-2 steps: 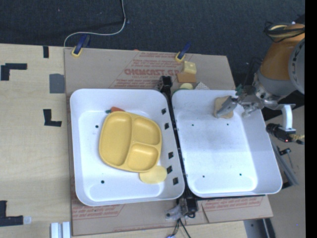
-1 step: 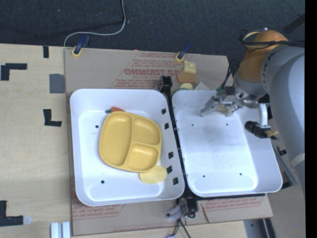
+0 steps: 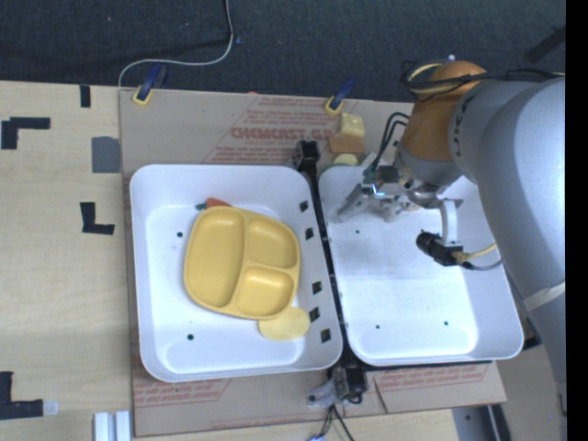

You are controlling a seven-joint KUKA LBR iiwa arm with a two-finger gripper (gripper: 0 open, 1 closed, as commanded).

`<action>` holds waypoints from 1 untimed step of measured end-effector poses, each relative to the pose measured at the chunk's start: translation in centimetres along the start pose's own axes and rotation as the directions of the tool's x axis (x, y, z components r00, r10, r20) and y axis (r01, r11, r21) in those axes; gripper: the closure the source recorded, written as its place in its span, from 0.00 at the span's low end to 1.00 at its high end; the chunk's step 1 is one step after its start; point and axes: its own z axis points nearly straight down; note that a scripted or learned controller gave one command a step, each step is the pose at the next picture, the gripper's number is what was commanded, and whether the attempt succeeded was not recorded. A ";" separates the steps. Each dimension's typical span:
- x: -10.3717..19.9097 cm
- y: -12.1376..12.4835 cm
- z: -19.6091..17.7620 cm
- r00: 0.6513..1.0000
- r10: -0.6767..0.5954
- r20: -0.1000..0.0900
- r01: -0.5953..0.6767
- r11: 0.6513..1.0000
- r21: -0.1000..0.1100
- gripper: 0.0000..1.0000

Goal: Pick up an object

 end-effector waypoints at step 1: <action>2.0 -0.9 0.0 1.000 0.003 0.001 -0.003 1.000 0.001 0.00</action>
